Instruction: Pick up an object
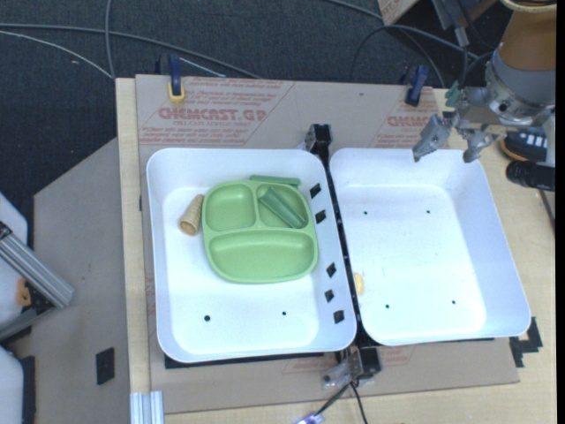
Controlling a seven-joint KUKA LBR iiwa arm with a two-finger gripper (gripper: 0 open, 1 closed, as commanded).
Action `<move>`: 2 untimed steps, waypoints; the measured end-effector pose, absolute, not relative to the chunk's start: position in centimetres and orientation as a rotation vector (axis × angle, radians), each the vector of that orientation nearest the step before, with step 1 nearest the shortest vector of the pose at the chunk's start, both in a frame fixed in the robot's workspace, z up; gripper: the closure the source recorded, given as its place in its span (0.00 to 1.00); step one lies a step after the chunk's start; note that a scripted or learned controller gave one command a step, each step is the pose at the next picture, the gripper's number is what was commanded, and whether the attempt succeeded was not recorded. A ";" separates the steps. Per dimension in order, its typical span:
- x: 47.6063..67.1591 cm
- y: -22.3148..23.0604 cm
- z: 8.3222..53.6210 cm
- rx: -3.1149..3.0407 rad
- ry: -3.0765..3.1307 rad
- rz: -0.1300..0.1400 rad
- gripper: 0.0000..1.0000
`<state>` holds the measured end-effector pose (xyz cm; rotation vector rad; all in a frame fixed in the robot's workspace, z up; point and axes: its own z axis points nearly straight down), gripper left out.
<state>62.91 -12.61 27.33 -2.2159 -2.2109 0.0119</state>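
Hovering over the right bin (494, 228), the gripper (452, 144) looks spread, apparently holding nothing.

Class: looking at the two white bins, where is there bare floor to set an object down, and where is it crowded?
Right bin: bare floor wall to wall. Left bin: a free strip along the near wall, below the green divided plate. Crowded: the plate's left, where the small cone lies.

**Red print on the board**

We read "CHEMCAST GP" in red on the brown board (221, 104) at eleven o'clock of the bins. At one o'clock red print repeats, mostly hidden. Smaller lines are too blurred for us.
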 end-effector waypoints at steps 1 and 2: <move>63.1 -12.6 28.1 -2.220 -2.221 0.000 0.00; 63.0 -12.7 23.8 -2.218 -2.218 0.005 0.00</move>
